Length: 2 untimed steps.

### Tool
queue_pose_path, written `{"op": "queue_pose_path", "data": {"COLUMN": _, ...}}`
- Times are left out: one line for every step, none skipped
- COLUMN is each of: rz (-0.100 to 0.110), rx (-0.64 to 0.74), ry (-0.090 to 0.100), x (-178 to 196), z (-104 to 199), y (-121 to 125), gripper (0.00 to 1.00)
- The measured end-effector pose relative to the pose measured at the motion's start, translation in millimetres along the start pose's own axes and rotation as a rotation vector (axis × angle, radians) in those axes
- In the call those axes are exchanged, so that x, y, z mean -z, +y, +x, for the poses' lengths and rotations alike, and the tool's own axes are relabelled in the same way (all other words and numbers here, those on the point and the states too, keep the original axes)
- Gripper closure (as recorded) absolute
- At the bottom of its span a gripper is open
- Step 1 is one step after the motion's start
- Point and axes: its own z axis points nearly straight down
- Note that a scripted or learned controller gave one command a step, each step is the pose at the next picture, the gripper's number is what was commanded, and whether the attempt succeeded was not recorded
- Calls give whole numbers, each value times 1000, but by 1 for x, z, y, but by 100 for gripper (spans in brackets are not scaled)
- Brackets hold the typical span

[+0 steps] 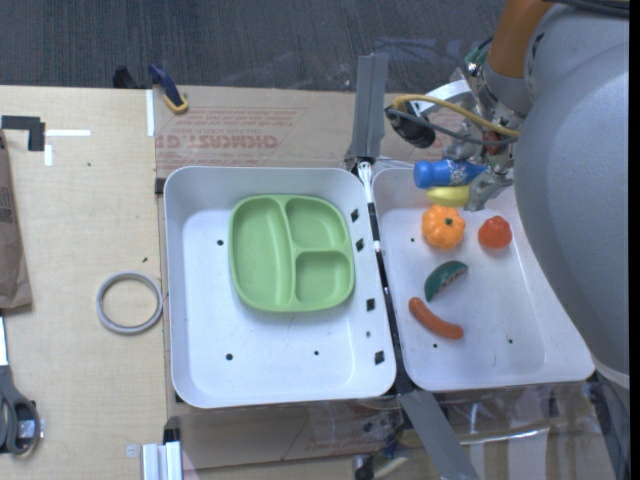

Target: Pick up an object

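Pale wooden tabletop (80, 228) over dark carpet, two glossy white bins, left bin (190, 368) holding a green divided plate (292, 253), right bin (520, 353) with orange pumpkin (442, 227), red tomato (494, 232), sausage (436, 319), gripper (478, 173) above blue toy (440, 174), finger state unclear.

Green divided plate (293, 253) in left bin (190, 298); tape ring (129, 302) on bench.
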Motion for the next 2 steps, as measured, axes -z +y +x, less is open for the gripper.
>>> {"op": "queue_pose_path", "data": {"rz": -2, "rx": 3, "ry": 0, "x": 37, "z": -3, "y": 67, "gripper": 100}}
{"op": "queue_pose_path", "data": {"rz": 0, "rx": 1, "ry": 0, "x": 18, "z": 6, "y": -4, "gripper": 100}}
